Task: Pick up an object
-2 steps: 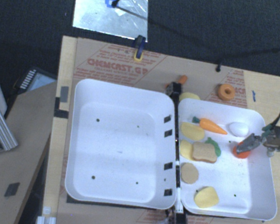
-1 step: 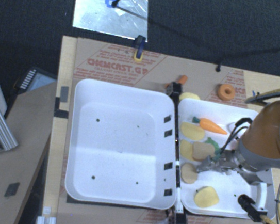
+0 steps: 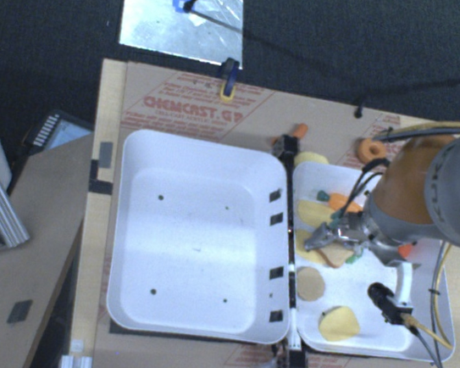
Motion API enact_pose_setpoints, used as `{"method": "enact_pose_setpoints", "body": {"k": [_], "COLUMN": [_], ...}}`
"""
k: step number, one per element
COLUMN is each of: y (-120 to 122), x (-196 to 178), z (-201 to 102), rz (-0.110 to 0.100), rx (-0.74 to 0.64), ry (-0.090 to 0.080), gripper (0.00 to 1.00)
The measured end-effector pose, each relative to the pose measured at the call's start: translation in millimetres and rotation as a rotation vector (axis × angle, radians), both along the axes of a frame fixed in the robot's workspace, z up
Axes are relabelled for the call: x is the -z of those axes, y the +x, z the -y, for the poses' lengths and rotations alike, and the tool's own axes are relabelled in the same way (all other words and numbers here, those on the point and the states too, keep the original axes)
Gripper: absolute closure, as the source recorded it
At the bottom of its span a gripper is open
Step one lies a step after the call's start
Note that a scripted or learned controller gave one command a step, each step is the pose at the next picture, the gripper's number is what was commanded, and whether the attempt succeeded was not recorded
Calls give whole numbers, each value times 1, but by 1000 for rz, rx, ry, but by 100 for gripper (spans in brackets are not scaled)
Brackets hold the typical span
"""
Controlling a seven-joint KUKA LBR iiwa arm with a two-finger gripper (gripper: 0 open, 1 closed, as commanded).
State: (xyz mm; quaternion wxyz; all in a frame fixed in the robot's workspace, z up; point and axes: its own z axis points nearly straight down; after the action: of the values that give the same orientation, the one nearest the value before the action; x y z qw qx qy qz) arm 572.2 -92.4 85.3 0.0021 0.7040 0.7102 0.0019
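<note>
My gripper (image 3: 325, 235) reaches into the right bin (image 3: 378, 342) from the right, low over a cluster of toy food. Its metal fingers sit over a pale yellow piece (image 3: 313, 212) and a tan bread-like slice (image 3: 335, 256). I cannot tell whether anything is between the fingers. A round tan cookie (image 3: 310, 283) lies in front of the gripper, and a yellow lemon-like piece (image 3: 338, 324) rests near the bin's front edge. An orange piece (image 3: 345, 204) and a small green piece (image 3: 322, 196) lie behind the gripper.
The left bin (image 3: 197, 234) stands beside the right one, with a black-clipped divider (image 3: 287, 230) between them. An orange ring (image 3: 371, 149) and a yellow object (image 3: 311, 159) lie on the cardboard behind the right bin. Cables (image 3: 436, 325) trail along the right bin's right side.
</note>
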Motion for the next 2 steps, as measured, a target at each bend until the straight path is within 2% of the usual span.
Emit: {"method": "enact_pose_setpoints", "body": {"k": [1, 2], "y": [0, 4], "x": [-12, -105], "z": [2, -59], "rz": [3, 5], "rx": [5, -2], "ry": [1, 3], "gripper": [100, 100]}}
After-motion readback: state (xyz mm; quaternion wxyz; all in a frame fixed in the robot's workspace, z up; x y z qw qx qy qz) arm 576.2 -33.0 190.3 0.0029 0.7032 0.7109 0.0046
